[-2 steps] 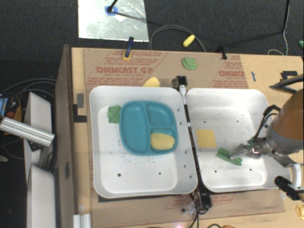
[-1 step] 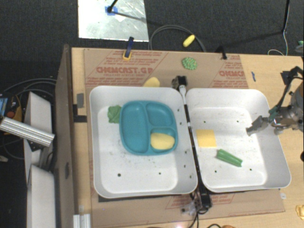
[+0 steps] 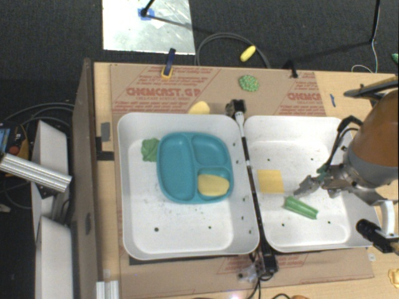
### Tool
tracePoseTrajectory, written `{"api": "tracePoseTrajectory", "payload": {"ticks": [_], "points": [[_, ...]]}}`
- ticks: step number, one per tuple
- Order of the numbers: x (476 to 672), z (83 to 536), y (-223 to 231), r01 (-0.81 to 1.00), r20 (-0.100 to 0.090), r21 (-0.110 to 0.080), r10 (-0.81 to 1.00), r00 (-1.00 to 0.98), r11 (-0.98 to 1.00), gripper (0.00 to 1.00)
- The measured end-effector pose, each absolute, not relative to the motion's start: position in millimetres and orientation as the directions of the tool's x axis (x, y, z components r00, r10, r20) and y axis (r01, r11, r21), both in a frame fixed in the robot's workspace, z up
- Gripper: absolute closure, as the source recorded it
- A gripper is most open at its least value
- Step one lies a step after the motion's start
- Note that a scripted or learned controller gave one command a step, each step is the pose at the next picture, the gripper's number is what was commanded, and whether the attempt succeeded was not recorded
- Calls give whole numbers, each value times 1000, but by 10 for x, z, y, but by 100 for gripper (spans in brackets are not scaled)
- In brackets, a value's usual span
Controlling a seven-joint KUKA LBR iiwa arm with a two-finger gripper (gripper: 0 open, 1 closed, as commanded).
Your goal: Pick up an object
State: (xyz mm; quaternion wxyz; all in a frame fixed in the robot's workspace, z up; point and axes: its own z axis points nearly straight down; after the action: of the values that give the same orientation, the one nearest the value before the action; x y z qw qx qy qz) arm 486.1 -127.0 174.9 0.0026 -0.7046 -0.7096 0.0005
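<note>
I see my claw (image 3: 307, 186) low in the right bin (image 3: 293, 242), but I can't tell what it's doing. A green stick (image 3: 301, 207) lies just below its tip, apparently not gripped. A yellow square (image 3: 270, 181) sits just left of it.

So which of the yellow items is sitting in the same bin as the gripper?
The flat yellow square, lying in the right bin just left of the gripper. The rounded yellow piece sits on the blue tray in the left bin.

The arm (image 3: 377, 145) is cut off by the right edge.
</note>
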Motion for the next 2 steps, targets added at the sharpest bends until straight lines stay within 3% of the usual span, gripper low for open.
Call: {"api": "tracePoseTrajectory", "payload": {"ticks": [1, 2], "points": [[4874, 811, -1109, 1000, -2, 4, 1000, -3, 3, 0], [6221, 871, -1588, 1000, -6, 16, 1000, -7, 7, 0]]}}
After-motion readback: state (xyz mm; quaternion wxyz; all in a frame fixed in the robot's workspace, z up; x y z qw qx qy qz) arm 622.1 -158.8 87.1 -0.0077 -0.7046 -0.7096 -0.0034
